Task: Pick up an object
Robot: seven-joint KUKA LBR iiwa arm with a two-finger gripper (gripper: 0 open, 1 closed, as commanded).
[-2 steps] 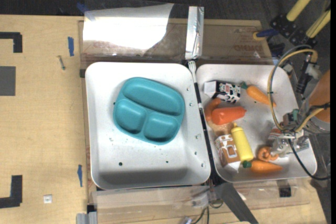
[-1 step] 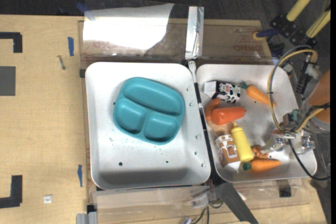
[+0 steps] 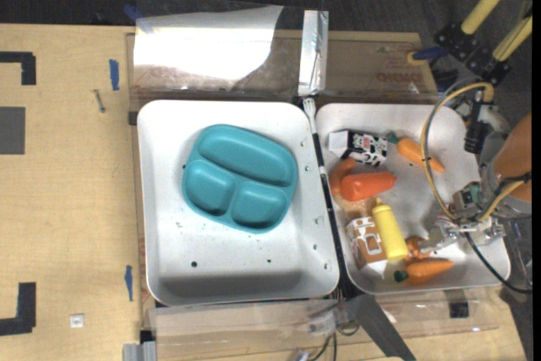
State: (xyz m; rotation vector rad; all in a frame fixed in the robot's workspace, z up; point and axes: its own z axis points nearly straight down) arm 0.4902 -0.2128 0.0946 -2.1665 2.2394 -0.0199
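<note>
At the near edge of the right bin point(image 3: 499, 262), a small carrot point(image 3: 429, 269) lies on the bin floor, and the gripper point(image 3: 461, 226) hangs just above and beside it, low against the right wall, amid a tangle of cables point(image 3: 439, 173); whether the fingers are spread or closed cannot be told at this size, and nothing can be seen between them. That carrot looks like the likeliest target, but it sits tight to the near wall, so a finger may well land on the rim or on the carrot's tapered end and squirt it sideways. Just beside it stand a yellow bottle point(image 3: 390, 232) and a brown-and-white carton point(image 3: 365, 243), touching each other; a descent slightly off line could knock either over, or wedge two things in one grasp. Further in, a larger orange carrot point(image 3: 365, 184) rests on something brown, a footing that may shift if nudged. Beyond that lie a black-and-white box point(image 3: 365, 146) and a second small carrot point(image 3: 411, 151) near the far wall. The loose cables could snag on the wall during the lift. The left bin point(image 3: 161, 182) holds a teal divided plate point(image 3: 240, 176), well apart from the arm.
</note>
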